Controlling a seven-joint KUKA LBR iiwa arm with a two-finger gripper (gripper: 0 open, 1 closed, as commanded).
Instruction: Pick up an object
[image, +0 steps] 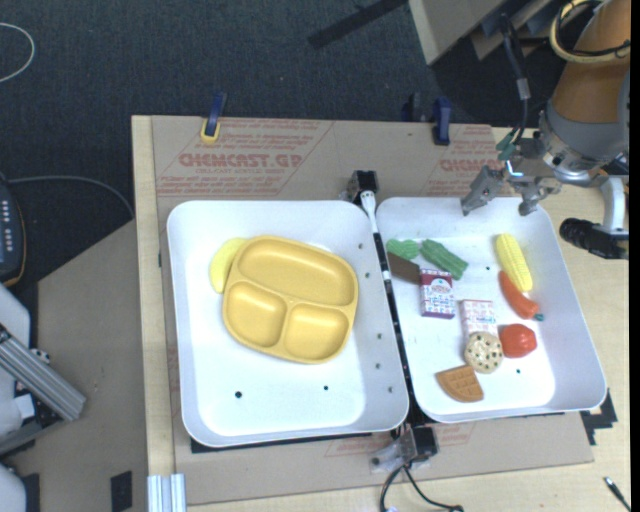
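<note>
— Progress on the pick?

— None is judged made. The gripper (505, 195) is seen spread and bare above the far rim of the right bin (575, 345), nothing between its fingers.

— And the objects?

— All lie in that bin — corn cob (513, 261), tomato (517, 340), cookie (483, 351) among them. Choice, descent, closing and lift are left.

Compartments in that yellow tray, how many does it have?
3. The yellow tray lies in the left bin: one long compartment along its far side, two smaller ones nearer the camera, left and right.
</note>
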